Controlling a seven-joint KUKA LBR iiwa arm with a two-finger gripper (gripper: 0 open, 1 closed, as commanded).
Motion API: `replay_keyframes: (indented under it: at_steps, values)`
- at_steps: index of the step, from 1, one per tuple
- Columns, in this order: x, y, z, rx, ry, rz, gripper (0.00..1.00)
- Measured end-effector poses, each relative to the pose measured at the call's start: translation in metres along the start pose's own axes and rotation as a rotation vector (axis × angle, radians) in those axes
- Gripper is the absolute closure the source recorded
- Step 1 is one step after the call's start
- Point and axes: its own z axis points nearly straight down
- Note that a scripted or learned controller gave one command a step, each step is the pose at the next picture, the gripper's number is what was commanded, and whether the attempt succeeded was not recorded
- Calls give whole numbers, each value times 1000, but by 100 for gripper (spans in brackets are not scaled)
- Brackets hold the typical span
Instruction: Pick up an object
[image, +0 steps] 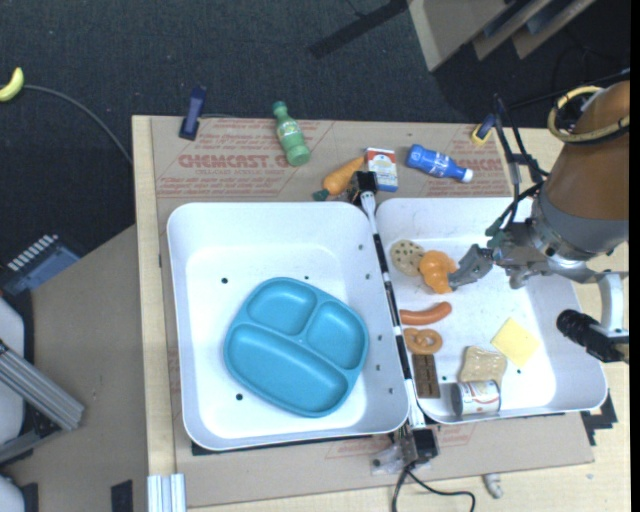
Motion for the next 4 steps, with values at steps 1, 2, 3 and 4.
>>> replay_keyframes:
  at_steps: [1, 2, 3, 4]
  values:
    - [-7, 58, 114, 3, 0, 0, 0]
    - [-15, 71, 136, -2, -1, 0, 0]
    - [-15, 72, 125, -5, -1, 1, 100]
    - [67, 56, 35, -3, 1, -2, 100]
